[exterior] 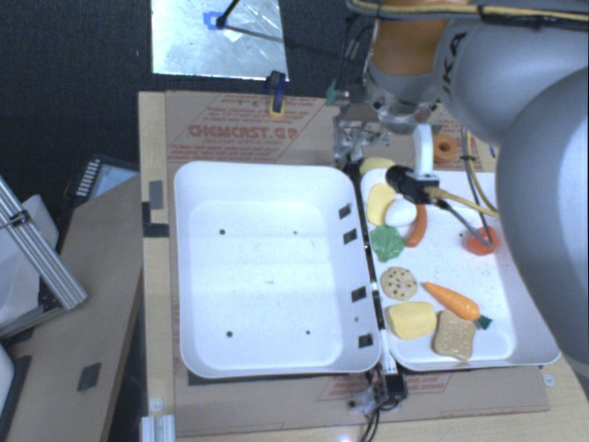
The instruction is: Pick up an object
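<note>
The grey arm (515, 109) fills the upper right, bending down over the right bin (525, 339), which holds all the toy food; the left bin (267, 265) lies just beside it. The gripper (354, 145) hangs at the right bin's far left corner, and I cannot tell how its jaws stand. The nearest pieces, a yellow piece (378, 203) and a white egg (400, 214), lie just nearward of the gripper in that bin, the yellow one's long axis running front to back. A carrot (451, 300) sits farther toward the bin's front.
</note>
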You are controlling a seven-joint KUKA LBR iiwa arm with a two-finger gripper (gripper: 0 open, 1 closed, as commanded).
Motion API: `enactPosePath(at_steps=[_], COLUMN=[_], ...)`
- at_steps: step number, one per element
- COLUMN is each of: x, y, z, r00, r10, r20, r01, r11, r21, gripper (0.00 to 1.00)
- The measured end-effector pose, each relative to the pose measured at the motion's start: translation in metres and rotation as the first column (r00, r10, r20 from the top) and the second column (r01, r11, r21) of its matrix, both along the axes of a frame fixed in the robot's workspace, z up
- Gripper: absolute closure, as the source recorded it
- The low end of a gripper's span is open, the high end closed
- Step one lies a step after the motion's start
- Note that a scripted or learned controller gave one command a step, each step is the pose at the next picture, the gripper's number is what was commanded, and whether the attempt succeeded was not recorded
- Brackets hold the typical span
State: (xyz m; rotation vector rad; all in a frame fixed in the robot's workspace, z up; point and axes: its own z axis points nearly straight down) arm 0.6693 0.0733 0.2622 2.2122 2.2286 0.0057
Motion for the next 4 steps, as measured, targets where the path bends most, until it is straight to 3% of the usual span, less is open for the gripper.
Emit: enactPosePath(at_steps=[1,2,3,4], x=[-0.078,-0.012,0.000,0.000], y=[-0.032,0.003,0.045,0.077], z=[-0.032,-0.079,-0.074,-0.032], r00=[1.000,1.000,1.000,1.000], r10=[-0.009,-0.001,0.000,0.000], r20=[-0.011,0.002,0.001,0.002], r01=[0.009,0.001,0.000,0.000], r11=[1.000,1.000,1.000,1.000], r21=[-0.002,-0.001,0.001,0.001], gripper=[1.00,1.00,1.00,1.00])
